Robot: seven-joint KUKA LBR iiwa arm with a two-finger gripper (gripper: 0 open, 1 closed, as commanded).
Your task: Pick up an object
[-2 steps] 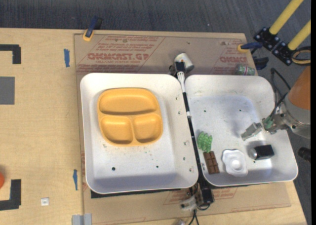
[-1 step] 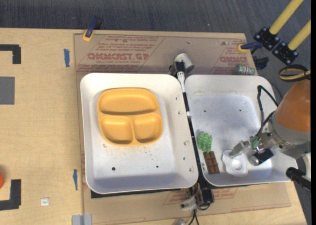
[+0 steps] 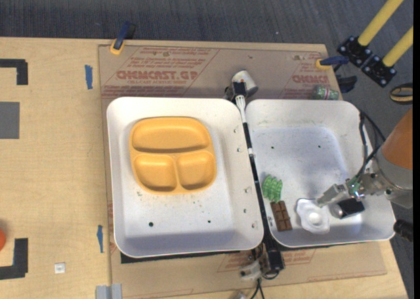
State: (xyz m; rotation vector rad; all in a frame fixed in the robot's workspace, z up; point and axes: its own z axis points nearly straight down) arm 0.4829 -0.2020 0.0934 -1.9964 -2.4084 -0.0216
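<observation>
low at the lower right of the frame, the gripper (image 3: 340,200) spreads apart beside the small white plastic cup (image 3: 311,216), seemingly lining up to grasp it.

plate (image 3: 173,153): yellow, three compartments, lying flat in left bin, upper centre of it
green piece (image 3: 272,187): small, bumpy, right bin's lower left
brown bar (image 3: 281,215): dark, segmented, just below green piece
white cup (image 3: 312,216): small, right of bar, lower middle of right bin
</observation>
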